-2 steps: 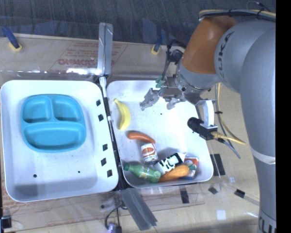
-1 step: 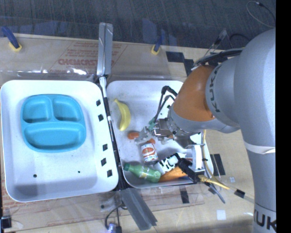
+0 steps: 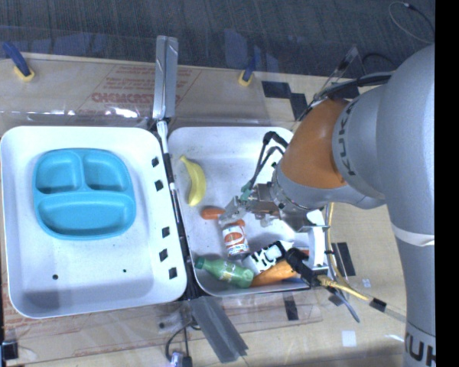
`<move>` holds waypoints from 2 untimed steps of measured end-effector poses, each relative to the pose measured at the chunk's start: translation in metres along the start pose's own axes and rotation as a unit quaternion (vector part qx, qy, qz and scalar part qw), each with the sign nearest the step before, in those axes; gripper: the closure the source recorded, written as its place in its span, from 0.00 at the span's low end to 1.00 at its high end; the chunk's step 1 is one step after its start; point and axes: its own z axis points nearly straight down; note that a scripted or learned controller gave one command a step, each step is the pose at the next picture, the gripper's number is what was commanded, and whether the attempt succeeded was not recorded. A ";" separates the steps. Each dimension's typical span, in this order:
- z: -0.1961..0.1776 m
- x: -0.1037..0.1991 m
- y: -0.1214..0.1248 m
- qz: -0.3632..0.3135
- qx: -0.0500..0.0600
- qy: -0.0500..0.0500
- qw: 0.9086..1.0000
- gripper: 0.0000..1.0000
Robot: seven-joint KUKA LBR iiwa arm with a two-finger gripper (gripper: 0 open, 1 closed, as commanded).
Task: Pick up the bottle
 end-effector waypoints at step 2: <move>-0.128 0.058 0.011 0.211 0.000 0.000 0.977 0.00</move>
